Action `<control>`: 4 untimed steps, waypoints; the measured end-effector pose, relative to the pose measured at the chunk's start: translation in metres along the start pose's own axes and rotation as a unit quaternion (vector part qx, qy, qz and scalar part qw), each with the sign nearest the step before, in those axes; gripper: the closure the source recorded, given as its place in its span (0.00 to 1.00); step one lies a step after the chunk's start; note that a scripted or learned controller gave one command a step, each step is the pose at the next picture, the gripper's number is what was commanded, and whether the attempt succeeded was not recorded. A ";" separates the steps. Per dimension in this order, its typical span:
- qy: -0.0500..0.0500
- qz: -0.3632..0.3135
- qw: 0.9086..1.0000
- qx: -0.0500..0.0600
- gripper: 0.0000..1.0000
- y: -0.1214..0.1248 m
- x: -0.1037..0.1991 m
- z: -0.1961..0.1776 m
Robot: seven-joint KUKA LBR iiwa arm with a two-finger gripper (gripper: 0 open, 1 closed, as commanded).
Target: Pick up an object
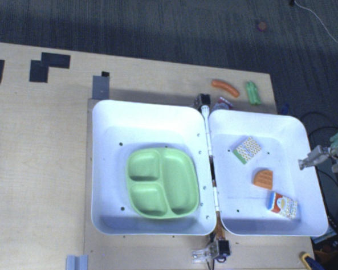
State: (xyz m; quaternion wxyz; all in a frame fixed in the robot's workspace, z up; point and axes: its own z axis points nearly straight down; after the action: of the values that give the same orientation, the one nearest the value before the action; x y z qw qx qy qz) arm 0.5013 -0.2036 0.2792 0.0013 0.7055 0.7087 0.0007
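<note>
Hovering gripper (311, 159) at right bin (306, 134) edge | carton (282, 205) print illegible

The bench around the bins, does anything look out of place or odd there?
Yes. An orange sausage-shaped toy and a green item lie on the bare bench beyond the right bin, outside both bins. In that bin, the patterned packet, orange piece and small carton lie scattered at angles.

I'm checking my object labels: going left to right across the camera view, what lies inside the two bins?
Green divided plate in the left bin → patterned square packet → orange piece → small red, white and blue carton, these three in the right bin.
</note>
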 end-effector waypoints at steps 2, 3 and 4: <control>0.000 0.000 1.000 -0.001 0.00 0.094 0.030 0.194; 0.000 0.001 1.000 -0.002 0.00 0.043 0.074 0.192; 0.000 0.001 1.000 -0.005 1.00 0.045 0.074 0.181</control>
State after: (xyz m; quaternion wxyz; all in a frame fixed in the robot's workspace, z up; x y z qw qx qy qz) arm 0.5470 -0.1295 0.0984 0.0051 0.7064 0.7078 0.0040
